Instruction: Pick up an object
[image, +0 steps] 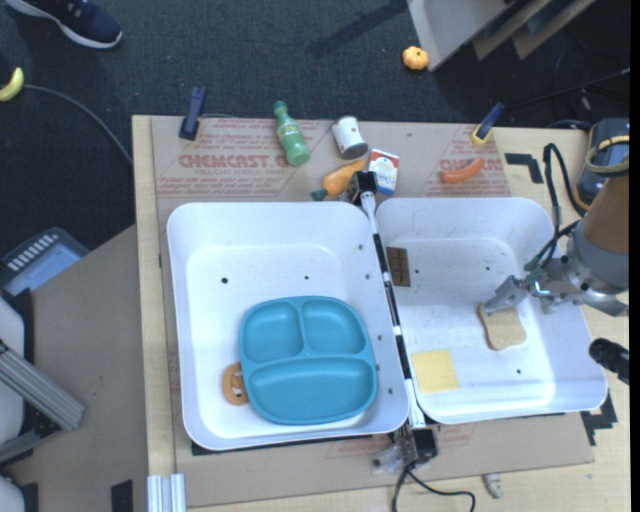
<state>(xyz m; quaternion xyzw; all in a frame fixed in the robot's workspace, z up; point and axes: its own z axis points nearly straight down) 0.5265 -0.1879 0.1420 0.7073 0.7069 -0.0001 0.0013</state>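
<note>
The gripper (503, 299) hangs low in the right bin (460, 235), just above a slice of bread (503, 329). A yellow square (435, 370) lies nearby. A blue plate (306, 358) sits in the left bin (200, 290).

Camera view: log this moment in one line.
gripper: over right bin | above toast slice | yellow square untouched | nothing visibly held

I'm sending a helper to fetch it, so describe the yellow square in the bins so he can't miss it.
Start at the right white bin, the one the grey arm reaches into. Look to its near-left corner, close to the divider between the bins: the yellow square lies flat on the floor there. Its neighbour, a tan toast-shaped piece under the gripper, is paler brown with a rounded top.
</note>
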